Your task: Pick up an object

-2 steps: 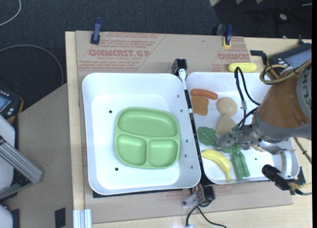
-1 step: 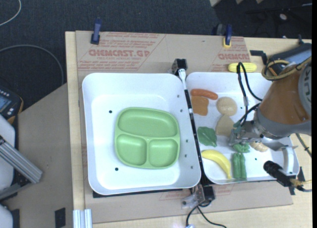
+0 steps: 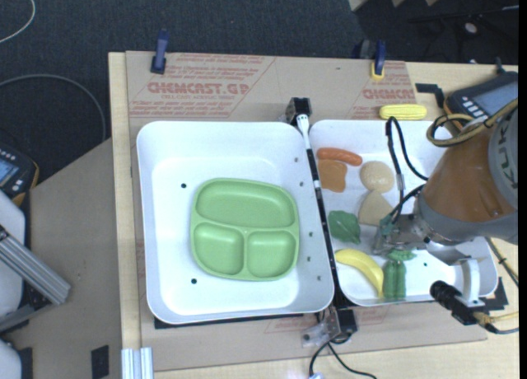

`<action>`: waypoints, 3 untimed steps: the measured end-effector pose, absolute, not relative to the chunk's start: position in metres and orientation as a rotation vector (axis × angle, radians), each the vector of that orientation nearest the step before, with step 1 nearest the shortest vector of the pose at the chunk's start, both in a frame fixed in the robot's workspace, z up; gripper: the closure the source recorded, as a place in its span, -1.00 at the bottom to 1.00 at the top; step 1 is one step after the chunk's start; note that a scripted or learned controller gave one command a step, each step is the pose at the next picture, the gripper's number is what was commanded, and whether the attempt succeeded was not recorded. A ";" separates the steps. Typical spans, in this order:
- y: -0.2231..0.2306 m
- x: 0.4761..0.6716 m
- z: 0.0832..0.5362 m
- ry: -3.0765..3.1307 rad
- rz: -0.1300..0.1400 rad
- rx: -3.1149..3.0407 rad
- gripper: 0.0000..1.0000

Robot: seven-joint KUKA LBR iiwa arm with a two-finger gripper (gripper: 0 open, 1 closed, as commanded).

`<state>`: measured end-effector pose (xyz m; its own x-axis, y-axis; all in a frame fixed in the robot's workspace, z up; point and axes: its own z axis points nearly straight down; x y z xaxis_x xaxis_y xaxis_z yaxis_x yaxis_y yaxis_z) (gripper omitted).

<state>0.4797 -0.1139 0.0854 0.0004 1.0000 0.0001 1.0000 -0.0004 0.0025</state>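
The right bin [image 3: 356, 132] holds several toy foods: an orange sausage [image 3: 339, 156], a brown slice [image 3: 333, 176], a round beige piece [image 3: 377, 176], a second beige piece [image 3: 372, 207], a green leaf [image 3: 344, 225], a yellow banana [image 3: 362, 266] and a dark green cucumber [image 3: 394, 280]. My gripper [image 3: 395, 241] hangs low at the bin's front right, just above the cucumber's upper end and right of the leaf. The wrist with its orange band [image 3: 461, 188] hides the bin's right part. I see nothing clearly held.
The left bin [image 3: 156, 204] carries a light green divided plate [image 3: 244, 227]. A black divider strip [image 3: 313, 175] runs between the bins. Blue clamps [image 3: 160, 52] [image 3: 379, 58] and a yellow clip [image 3: 403, 111] sit on the board behind. A black cable [image 3: 397, 155] loops over the right bin.
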 end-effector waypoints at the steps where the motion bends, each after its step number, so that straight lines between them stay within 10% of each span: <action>1: -0.066 0.482 0.224 2.222 0.016 2.206 1.00; 2: 0.079 0.477 0.183 2.245 0.001 2.210 1.00; 3: 0.110 0.481 0.348 2.224 0.029 2.207 1.00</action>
<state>0.4813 0.1097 0.3482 -0.0075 0.9999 0.0069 0.9998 0.0074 0.0190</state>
